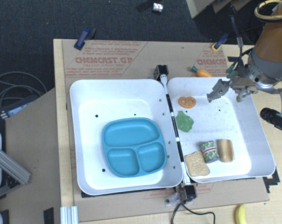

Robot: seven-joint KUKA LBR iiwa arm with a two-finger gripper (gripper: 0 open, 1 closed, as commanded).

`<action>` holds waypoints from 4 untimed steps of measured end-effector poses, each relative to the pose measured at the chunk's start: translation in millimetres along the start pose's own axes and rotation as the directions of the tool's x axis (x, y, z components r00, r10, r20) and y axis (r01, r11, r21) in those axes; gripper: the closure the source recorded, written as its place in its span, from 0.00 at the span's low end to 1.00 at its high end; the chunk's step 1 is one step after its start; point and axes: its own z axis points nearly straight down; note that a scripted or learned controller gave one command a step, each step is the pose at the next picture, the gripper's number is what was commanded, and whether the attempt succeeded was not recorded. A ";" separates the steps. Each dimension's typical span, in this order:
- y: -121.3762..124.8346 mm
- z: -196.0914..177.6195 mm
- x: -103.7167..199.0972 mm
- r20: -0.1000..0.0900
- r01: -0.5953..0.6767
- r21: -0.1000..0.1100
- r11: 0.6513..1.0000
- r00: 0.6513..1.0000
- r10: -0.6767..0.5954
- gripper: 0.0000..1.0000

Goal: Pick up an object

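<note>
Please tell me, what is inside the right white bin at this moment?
In the right white bin: a pretzel, a green leafy piece, a bread slice, a small green patterned can and a tan roll. The gripper hangs above the bin's far part and covers some of the floor.

arm (271,45) cut off at right edge, yellow object (240,214) cropped — bottom edge

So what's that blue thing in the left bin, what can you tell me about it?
It is a blue divided tray, plastic-looking with rounded corners: one long compartment along the far side, two smaller ones nearer the camera. It lies flat, slightly turned, on the floor of the left bin, nothing on it. The claw hangs over the other bin, well away.
</note>
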 end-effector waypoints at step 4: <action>-46.2 72.2 89.4 -0.002 0.002 -0.001 1.000 1.000 -0.002 1.00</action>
